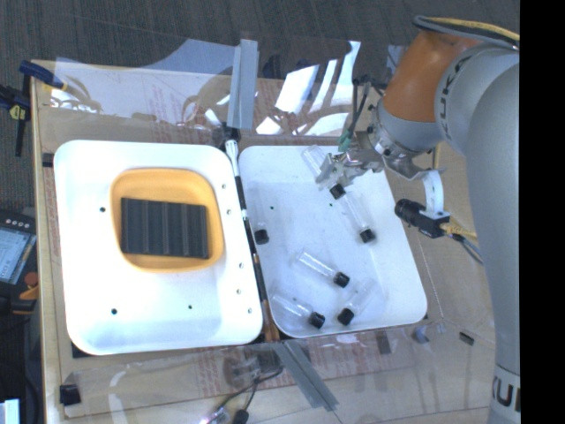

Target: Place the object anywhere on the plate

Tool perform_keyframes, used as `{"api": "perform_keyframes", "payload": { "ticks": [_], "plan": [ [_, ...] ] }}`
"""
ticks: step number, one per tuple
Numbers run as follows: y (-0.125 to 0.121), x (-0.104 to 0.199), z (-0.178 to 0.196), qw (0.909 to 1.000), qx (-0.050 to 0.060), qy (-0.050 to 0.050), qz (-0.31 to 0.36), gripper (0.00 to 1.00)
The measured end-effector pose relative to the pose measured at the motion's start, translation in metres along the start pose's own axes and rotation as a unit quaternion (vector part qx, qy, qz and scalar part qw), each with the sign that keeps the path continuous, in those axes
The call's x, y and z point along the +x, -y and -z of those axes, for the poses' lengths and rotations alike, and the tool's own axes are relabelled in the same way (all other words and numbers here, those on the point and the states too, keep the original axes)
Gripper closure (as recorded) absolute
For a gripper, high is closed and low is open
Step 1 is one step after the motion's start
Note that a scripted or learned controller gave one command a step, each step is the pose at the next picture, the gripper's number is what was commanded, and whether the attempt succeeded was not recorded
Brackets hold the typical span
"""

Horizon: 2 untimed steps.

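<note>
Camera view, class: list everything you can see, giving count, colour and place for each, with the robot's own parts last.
bins: two, white, side by side on the bench.
plate: one, yellow with a dark ribbed centre, in the left bin.
vials: about six, clear with black caps, scattered in the right bin.
arm: one, grey with an orange band, reaching in from the right.
tool: one, over the right bin's far part, near a vial.

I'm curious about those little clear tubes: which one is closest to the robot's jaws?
The tube at the back of the right bin, lying right under the gripper. The other tubes lie farther toward the front.
</note>
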<state>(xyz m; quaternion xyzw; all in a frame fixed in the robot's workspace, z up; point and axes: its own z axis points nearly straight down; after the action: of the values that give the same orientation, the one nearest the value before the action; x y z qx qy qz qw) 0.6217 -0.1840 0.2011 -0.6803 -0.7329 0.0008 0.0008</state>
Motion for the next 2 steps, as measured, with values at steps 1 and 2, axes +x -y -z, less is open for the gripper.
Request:
{"api": "perform_keyframes", "payload": {
  "ticks": [1,2],
  "plan": [
    [0.052,0.047,0.02,0.9983,0.0,0.0,0.058,1.0],
    [0.033,0.119,0.027,0.997,0.001,0.0,0.077,1.0]
  ]
}}
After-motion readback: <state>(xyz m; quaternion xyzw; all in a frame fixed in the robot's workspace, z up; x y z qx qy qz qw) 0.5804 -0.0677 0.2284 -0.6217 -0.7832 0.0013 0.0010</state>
